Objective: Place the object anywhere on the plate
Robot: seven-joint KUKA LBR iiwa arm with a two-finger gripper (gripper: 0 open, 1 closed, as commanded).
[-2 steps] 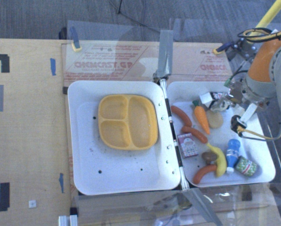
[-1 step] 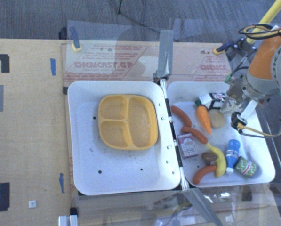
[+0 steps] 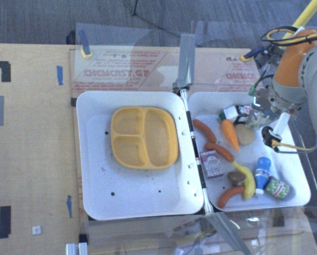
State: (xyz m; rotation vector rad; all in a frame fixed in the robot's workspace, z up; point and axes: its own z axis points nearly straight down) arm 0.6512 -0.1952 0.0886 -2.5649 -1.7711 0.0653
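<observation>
1. The gripper (image 3: 255, 116) hangs over the upper part of the right bin (image 3: 301, 187), under the grey wrist and its orange band; whether it is open or closed cannot be told, and nothing is visibly held.
2. Just beside it lie a small white-and-green bottle (image 3: 233, 112), a tapered orange carrot (image 3: 231, 134) and a rounded tan potato-like lump (image 3: 246, 136), close together and partly under the wrist.
3. Left of these, two smooth reddish sausages (image 3: 204, 130) (image 3: 219, 151) lie slantwise near the dividing edge, with a small printed box (image 3: 212, 164) below them.
4. Lower in that bin are a curved yellow banana (image 3: 247, 179) touching a small brown piece (image 3: 236, 177), a third sausage (image 3: 229, 196), a blue-and-white bottle (image 3: 262, 173) and a green patterned can (image 3: 277, 188).
5. The plate (image 3: 145, 137) is a matte yellow tray with rounded corners and three shallow compartments; it sits in the upper middle of the left bin (image 3: 94, 195), nothing on it.
6. Around the plate the white bin floor lies bare on every side, widest below it, with a few dark specks.
7. The two bins meet rim to rim along a metal strip; the right bin's things are crowded, with open floor mostly along its right edge.
</observation>
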